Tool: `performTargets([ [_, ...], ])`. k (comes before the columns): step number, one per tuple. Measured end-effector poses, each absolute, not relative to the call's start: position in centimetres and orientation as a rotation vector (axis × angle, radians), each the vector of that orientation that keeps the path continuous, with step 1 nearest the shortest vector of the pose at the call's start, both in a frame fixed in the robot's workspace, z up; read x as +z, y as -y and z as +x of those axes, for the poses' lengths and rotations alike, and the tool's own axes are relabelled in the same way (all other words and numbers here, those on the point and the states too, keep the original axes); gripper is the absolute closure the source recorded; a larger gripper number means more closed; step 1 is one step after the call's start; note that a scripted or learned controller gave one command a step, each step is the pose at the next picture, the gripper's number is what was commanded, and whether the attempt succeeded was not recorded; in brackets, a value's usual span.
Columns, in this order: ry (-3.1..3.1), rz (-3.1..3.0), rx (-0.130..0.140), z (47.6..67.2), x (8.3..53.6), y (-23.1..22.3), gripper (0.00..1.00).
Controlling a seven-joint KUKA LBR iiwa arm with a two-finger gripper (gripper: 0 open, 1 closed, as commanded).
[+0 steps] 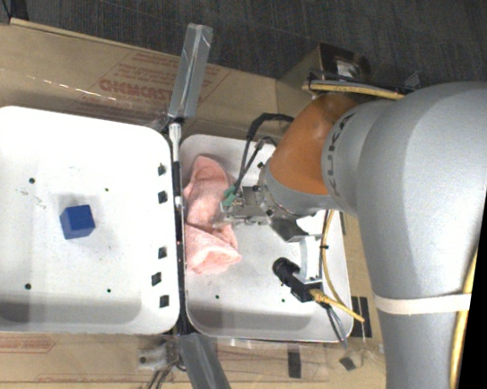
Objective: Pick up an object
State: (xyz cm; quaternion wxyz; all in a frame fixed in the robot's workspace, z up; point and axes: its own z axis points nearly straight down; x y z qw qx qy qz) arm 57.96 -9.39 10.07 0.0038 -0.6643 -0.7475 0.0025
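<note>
A crumpled pink cloth (207, 215) lies at the left side of the right bin (247, 321), against the divider. My gripper (231, 208) is low over the cloth's right edge, its tip touching or just above the fabric. A small blue cube (78, 221) rests in the left bin (46, 305), far from the gripper.
The grey arm with its orange band (308, 153) covers the right bin's upper right part. A black cable fitting (293, 278) and a yellow cable hang over the right bin's floor. Cardboard lies under both bins.
</note>
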Motion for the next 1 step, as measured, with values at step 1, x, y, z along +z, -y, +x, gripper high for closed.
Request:
performTargets([
  [1, 2.335, -2.097, 0.003, 63.27, 19.19, 5.67, 1.0],
])
